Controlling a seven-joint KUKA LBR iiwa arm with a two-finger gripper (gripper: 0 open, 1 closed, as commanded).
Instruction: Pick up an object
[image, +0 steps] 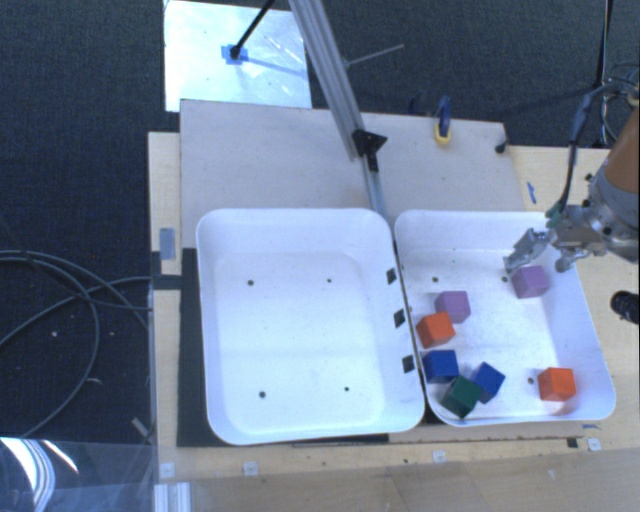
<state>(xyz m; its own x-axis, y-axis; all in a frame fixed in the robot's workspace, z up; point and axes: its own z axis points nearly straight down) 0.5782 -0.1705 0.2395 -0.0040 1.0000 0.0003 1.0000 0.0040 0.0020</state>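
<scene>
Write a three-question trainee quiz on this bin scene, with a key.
1. True or false: every block lies in the right bin.
2. How many orange blocks are there?
3. Which block lies nearest the gripper? A green, B purple, C blue.

Key
1. True.
2. Two: one near the divider, one near the right wall.
3. B, the purple block just below the gripper.
</scene>
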